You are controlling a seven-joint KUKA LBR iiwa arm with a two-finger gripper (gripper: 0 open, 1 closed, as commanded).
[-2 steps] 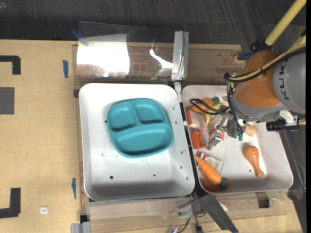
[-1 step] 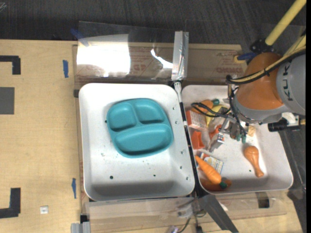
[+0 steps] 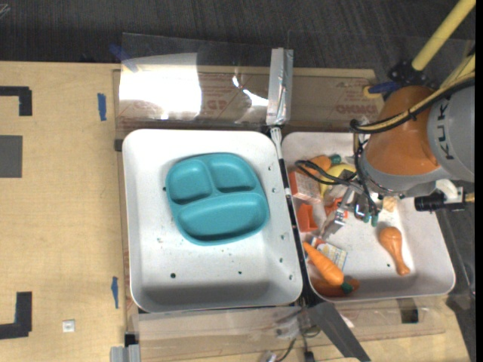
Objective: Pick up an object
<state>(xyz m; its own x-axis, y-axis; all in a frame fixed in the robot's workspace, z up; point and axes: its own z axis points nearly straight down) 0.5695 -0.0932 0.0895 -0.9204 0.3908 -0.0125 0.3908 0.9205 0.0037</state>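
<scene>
The right bin (image 3: pixel 367 261) holds several toy foods. An orange carrot (image 3: pixel 324 264) lies at its front left, partly over a small printed packet (image 3: pixel 334 253). A tan chicken drumstick (image 3: pixel 395 248) lies at the right. A yellow piece (image 3: pixel 333 170) rests near the back, and a red-orange block (image 3: pixel 304 216) sits by the left wall. My gripper (image 3: pixel 343 211) hangs low over the middle-left of this bin, between the red-orange block and the drumstick and just above the packet. The orange wrist band (image 3: pixel 404 138) hides the bin's back right.
The left bin (image 3: pixel 143 225) carries a teal divided plate (image 3: pixel 217 197). A metal divider post (image 3: pixel 278 89) stands behind the bins where they meet. Cables (image 3: pixel 392 104) hang around the wrist. Flat cardboard bench (image 3: pixel 53 225) extends to the left.
</scene>
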